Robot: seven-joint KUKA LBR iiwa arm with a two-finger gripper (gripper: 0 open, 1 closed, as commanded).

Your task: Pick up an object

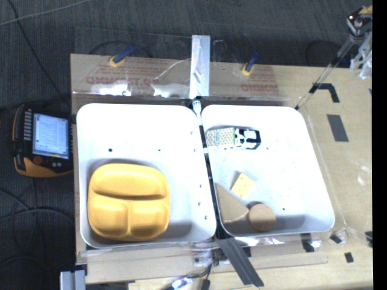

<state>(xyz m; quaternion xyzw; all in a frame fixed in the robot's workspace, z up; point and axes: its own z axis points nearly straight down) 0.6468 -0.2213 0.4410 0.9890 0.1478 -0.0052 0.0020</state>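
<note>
Two white bins sit side by side. The left bin (91,119) holds a large yellow moulded foam block (128,199). The right bin (302,138) holds a patterned packet (233,138) with unreadable print, a pale yellow sponge (243,185) and a brown wooden cone (254,213). A handheld screen pendant (42,141) lies left, its text illegible.

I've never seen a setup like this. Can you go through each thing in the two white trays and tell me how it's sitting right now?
Big yellow molded object: lying flat in the left bin, near its front.
Patterned box: lying flat at the back of the right bin.
Small yellow block: flat on the right bin's floor, apart from the others.
Brown wedge: at the right bin's front edge.
Tan round piece: beside the wedge, touching or nearly so.
</note>
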